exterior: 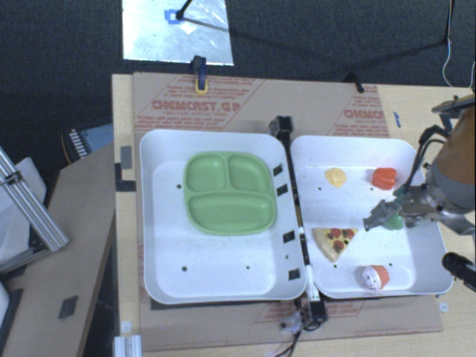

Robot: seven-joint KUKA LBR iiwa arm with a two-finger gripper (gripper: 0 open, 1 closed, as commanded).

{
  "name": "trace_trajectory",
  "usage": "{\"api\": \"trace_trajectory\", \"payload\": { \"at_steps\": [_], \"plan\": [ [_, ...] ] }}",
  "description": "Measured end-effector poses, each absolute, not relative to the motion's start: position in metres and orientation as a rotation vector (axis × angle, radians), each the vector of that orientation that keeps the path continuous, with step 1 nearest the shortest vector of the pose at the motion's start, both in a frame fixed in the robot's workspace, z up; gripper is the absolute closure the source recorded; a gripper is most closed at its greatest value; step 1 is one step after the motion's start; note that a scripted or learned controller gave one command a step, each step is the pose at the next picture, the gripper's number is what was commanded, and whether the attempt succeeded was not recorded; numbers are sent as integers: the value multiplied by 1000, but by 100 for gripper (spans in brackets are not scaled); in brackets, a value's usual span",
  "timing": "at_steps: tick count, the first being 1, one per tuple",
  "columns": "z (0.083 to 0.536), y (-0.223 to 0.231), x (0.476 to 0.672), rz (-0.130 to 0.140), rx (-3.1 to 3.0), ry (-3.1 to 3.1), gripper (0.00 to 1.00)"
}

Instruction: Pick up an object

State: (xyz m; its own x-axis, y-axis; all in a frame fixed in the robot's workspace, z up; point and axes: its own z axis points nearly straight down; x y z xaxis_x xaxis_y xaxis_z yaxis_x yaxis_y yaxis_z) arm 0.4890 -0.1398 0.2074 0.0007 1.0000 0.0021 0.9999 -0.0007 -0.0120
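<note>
Bench: a light board printed with red lettering (195, 104) carries two shallow white bins side by side, joined along a dark seam with black clips.
Left bin (160, 266): holds a pale green divided plate (229, 193) with three compartments, lying flat near the bin's middle.
Right bin (349, 146): holds the loose objects and the gripper.
Yellow piece (335, 175): a small rounded item in the far part of the right bin, left of the red one.
Red-orange piece (384, 177): a blocky item near the far right of the bin, just beyond the gripper.
Pizza slice (334, 241): a toy wedge with red dots, lying flat near the seam, its tip pointing toward the near edge.
White and orange piece (373, 277): a small round item near the bin's near wall, apart from the pizza slice.
Green item (395, 220): a small green shape sits right at the gripper; whether it is a separate object cannot be told.
Arm: comes in from the right, grey with an orange band, low over the right bin.
Gripper (378, 219): dark fingers point left, between the red-orange piece and the pizza slice; whether they are spread or closed cannot be told, and nothing is clearly held.
</note>
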Motion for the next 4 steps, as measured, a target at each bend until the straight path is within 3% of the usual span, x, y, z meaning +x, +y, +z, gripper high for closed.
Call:
{"api": "trace_trajectory", "payload": {
  "at_steps": [1, 3, 4],
  "plan": [
    [214, -139, 492, -1, -2219, -2226, 0],
    [94, -142, 497, -1, -2221, -2223, 0],
    [88, -143, 500, -6, -2227, -2227, 0]
  ]
}}
